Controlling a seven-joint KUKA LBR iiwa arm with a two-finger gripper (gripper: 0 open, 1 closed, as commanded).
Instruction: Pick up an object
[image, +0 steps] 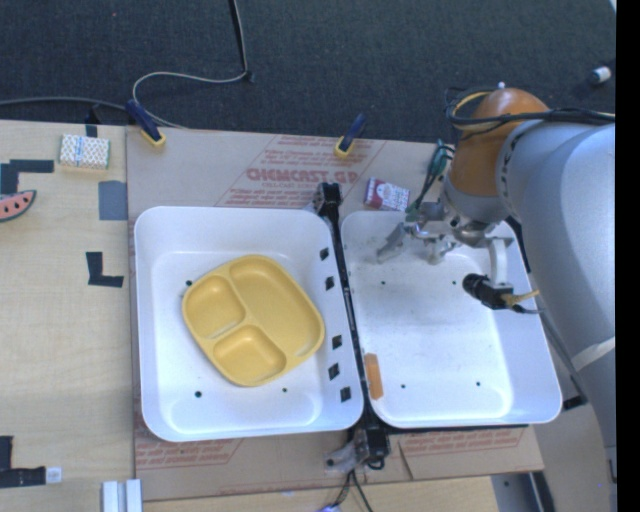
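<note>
Claw splayed open, gripping nothing, hovering at far edge of right shallow white plastic bin. Small orange carrot-shaped piece lying near left wall; yellow three-compartment plastic tray next door. Risk: closing on bare floor, well off target.

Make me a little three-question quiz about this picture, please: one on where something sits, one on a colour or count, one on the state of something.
1. Where does the yellow tray lie?
A. left bin
B. right bin
C. on the cardboard

2. How many compartments does that tray have?
A. one
B. three
C. five

3. How does the small orange object sit?
A. gripped in the pincer
B. on the tray
C. loose in the right bin

Answers: 1 A, it rests on the left bin's floor. 2 B, ridges divide it in three. 3 C, it lies by that bin's left wall, far from the pincer.
</note>
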